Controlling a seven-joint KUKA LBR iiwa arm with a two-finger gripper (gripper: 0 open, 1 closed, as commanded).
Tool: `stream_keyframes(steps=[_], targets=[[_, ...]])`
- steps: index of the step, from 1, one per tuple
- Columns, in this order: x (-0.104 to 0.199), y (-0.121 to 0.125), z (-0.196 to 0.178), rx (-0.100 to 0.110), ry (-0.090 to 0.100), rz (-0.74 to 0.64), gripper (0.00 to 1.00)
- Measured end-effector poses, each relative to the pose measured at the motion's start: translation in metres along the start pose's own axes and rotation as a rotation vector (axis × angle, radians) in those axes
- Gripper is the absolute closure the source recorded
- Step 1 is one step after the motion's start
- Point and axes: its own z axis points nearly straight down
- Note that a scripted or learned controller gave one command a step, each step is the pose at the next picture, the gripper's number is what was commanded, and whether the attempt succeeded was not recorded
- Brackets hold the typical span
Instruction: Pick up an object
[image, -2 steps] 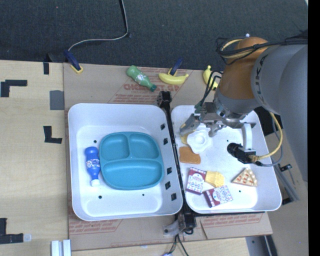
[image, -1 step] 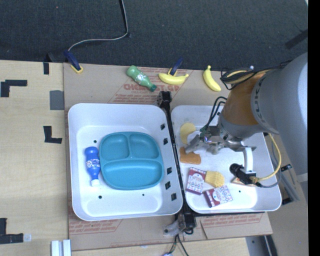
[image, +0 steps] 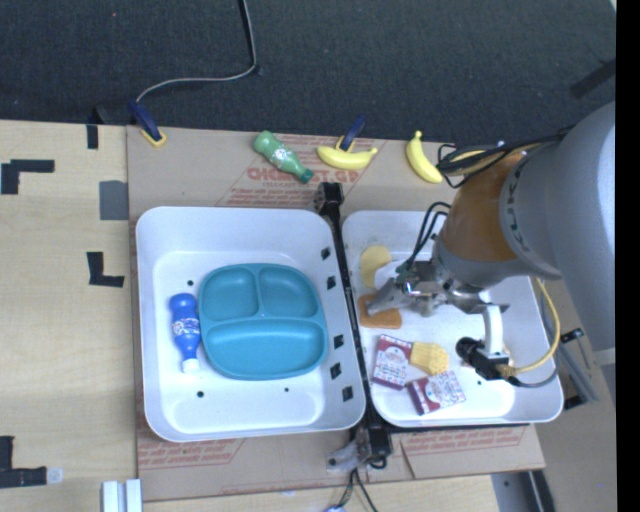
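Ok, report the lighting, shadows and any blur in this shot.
Camera view: even, soft light, with faint shadows under the blue plate and the arm; no strong glare on the white bins; the arm's near bulk is soft, and the gripper and small packets lack fine detail.
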Motion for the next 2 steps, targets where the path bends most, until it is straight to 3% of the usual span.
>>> stream_keyframes(steps=[1, 2], targets=[[0.002, 0.068, 0.002, 0.003, 0.001, -0.002, 0.00], [0.002, 0.069, -0.008, 0.004, 0.000, -0.002, 1.00]])
